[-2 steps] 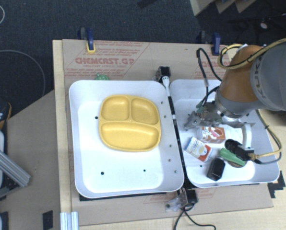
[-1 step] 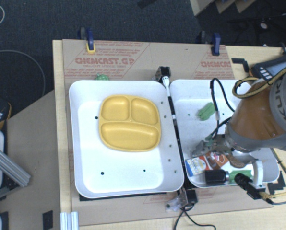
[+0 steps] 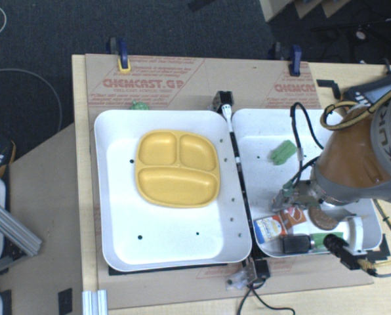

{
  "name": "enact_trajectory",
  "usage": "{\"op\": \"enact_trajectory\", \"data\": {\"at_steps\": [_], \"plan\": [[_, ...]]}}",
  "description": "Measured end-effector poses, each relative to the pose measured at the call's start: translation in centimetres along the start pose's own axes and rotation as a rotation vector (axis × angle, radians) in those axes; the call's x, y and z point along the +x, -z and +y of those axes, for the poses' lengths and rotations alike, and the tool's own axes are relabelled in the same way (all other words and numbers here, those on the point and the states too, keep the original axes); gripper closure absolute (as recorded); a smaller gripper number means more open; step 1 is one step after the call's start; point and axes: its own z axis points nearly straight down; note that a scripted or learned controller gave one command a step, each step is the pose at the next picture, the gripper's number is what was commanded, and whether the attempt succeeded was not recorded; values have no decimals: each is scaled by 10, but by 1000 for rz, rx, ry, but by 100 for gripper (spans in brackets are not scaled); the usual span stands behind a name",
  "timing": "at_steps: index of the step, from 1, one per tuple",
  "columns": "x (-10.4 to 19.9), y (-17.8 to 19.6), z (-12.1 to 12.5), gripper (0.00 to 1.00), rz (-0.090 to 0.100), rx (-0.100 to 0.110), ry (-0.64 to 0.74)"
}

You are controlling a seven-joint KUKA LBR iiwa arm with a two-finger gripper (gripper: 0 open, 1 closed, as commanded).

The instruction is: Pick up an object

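My gripper (image 3: 291, 199) is low in the right bin (image 3: 254, 126), near its front. It hangs just above a small pile: a red and orange packet (image 3: 294, 216), a white and blue carton (image 3: 267, 228), a black block (image 3: 294, 244) and a green and white tube (image 3: 333, 240). A light green piece (image 3: 283, 152) lies alone toward the back of the same bin. The wrist hides what is directly under the gripper.
The left bin (image 3: 117, 202) holds a yellow divided plate (image 3: 178, 168). The arm's orange band (image 3: 349, 156) covers the right bin's right side. Cables loop above the wrist, and two clamps (image 3: 123, 52) hold the brown board at the back.
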Motion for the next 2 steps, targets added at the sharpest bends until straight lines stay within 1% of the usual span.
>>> {"op": "enact_trajectory", "data": {"at_steps": [1,2], "plan": [[66,93,101,100,9,-6,15],[126,168,147,100,10,-1,12]]}}
